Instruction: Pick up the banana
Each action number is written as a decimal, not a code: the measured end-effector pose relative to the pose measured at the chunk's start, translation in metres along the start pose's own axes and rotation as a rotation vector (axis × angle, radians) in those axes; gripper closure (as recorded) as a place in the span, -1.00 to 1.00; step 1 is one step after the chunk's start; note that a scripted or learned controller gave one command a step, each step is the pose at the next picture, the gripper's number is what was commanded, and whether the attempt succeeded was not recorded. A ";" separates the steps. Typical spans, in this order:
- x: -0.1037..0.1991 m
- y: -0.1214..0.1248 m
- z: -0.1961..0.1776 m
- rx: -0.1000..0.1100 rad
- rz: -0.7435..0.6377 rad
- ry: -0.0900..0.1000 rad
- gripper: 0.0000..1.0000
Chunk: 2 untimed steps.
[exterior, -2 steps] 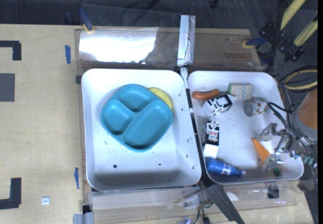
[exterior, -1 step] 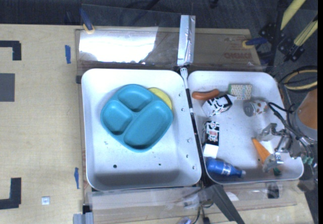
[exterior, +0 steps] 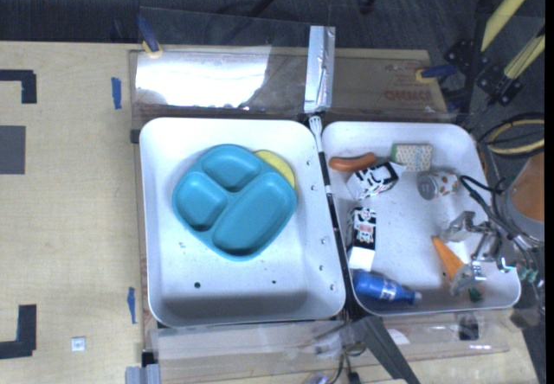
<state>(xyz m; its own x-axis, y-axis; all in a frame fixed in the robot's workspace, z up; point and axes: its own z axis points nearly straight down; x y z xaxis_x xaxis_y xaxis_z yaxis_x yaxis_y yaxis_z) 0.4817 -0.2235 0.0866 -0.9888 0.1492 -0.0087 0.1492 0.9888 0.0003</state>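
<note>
The banana (exterior: 279, 166) lies in the left bin (exterior: 173, 287), mostly hidden under the blue divided plate (exterior: 234, 201), with only a yellow edge showing at the plate's upper right. The gripper (exterior: 474, 263) hangs low in the right bin (exterior: 407, 136), at its right side just beside an orange carrot-like piece (exterior: 447, 258), well apart from the banana. Whether it is clenched or released, I cannot tell.

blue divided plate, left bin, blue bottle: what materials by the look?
Blue divided plate: likely moulded plastic, matte, uniform colour, soft rounded compartments. Left bin: probably plastic or enamelled metal; glossy white, faint sheen, dark specks. Blue bottle: looks like glossy plastic with a white cap.
</note>
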 end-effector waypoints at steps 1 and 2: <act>0.000 0.000 0.000 0.000 0.000 0.000 -1.00; -0.002 0.001 -0.012 -0.002 0.003 -0.008 1.00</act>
<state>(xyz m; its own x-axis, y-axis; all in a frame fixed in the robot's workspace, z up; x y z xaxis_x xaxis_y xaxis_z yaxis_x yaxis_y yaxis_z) 0.4840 -0.2229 0.0983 -0.9881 0.1526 -0.0167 0.1526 0.9883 0.0026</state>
